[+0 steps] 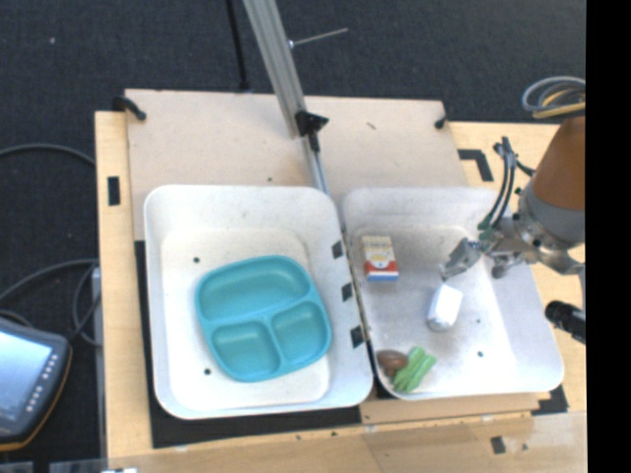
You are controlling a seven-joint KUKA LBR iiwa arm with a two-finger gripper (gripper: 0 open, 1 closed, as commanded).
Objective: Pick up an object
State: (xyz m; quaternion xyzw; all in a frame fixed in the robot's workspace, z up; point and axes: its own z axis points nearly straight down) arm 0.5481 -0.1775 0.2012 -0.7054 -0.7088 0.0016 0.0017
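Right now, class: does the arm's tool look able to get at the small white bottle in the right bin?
Probably yes: the tool hangs just above the white bottle, which lies apart from the other items.

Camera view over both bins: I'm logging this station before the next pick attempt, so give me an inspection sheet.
Surface: bench bears left bin and right bin, side by side.
Job's things: in the right bin, small box, white cylinder, green item beside a brown item.
Clutter: teal divided tray in the left bin.
Grippers: gripper above the right bin, close to the white cylinder; hold not visible.
Cables: black cable on the floor, left.
Surroundings: dark carpet; metal pole; handheld screen lower left.
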